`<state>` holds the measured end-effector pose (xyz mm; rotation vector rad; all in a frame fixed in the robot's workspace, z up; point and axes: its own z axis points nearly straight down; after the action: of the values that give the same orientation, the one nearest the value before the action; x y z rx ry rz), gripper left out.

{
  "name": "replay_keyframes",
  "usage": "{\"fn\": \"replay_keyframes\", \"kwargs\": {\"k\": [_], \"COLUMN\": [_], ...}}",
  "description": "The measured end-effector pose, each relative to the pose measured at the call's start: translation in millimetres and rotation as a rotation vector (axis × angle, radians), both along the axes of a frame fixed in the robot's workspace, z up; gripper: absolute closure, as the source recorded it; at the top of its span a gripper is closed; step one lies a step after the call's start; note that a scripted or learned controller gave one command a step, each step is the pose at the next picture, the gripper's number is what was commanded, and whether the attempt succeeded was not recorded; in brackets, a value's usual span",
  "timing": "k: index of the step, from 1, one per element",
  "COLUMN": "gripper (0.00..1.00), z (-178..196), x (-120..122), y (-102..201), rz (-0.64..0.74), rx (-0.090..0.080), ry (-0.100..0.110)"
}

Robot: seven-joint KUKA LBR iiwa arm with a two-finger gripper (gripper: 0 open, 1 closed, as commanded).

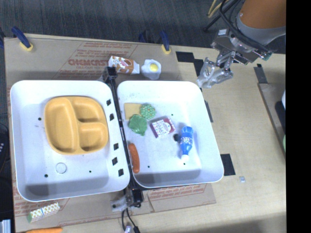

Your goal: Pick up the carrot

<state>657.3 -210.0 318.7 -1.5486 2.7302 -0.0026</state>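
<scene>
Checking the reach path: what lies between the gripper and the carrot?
In the camera view, between the gripper and the carrot: a maroon packet and green vegetables.

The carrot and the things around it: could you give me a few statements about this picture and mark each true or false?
1. The carrot lies in the right bin, by its left wall. True.
2. The gripper is holding the carrot. False: it hovers beyond the right bin's far right corner.
3. The yellow tray sits in the left bin. True.
4. The blue bottle stands outside both bins. False: it lies in the right bin.
</scene>
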Motion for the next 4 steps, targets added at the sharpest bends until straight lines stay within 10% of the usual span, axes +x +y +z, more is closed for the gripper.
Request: {"fn": "replay_keyframes", "kwargs": {"k": [4], "gripper": [1.00], "z": [0], "x": [0], "y": [13], "rz": [1.293], "rx": [-0.002], "ry": [0.002]}}
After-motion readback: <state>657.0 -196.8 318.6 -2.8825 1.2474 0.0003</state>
